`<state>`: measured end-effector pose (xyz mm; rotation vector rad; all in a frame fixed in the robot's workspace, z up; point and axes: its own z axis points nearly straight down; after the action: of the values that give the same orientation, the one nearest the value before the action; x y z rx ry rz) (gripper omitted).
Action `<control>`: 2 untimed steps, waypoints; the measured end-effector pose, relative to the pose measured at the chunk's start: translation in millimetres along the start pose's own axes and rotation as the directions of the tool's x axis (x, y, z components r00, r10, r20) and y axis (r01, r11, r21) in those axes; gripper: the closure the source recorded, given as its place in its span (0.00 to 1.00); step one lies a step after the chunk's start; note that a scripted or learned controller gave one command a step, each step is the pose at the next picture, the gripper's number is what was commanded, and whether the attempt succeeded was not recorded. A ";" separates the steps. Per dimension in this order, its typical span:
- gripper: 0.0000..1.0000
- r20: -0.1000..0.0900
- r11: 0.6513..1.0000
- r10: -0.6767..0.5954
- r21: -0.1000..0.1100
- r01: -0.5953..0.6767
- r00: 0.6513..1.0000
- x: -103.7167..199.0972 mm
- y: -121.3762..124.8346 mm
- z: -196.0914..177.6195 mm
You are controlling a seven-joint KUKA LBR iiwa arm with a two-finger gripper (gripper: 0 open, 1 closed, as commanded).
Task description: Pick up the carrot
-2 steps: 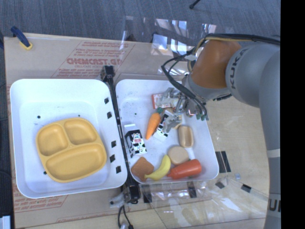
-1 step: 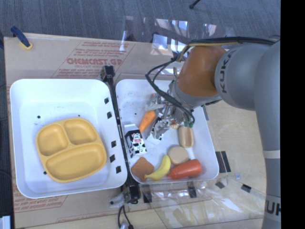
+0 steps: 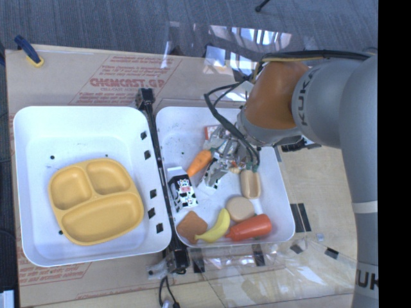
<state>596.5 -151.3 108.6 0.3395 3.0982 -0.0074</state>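
- Yellow divided plate (image 3: 96, 201) lies in the left bin (image 3: 32, 127).
- Banana (image 3: 216, 228), red pepper (image 3: 252, 227), hot-dog bun (image 3: 250, 185) and black-and-white cow toy (image 3: 183, 192) share the right bin (image 3: 174, 124).

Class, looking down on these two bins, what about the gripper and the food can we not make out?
- Camera view: the gripper is small and cluttered, so its hold on the carrot is unclear.
- The brown food is partly covered by the banana.
- The small item under the wrist is partly hidden.
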 end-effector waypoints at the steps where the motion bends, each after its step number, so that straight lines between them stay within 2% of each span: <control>1: 0.00 -0.016 0.987 0.160 0.000 -0.160 0.987 9.6 33.8 12.3; 2: 1.00 -0.019 0.988 0.153 0.001 -0.153 0.988 9.9 34.7 3.8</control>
<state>594.5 -115.3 104.5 0.5796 3.0812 -0.0006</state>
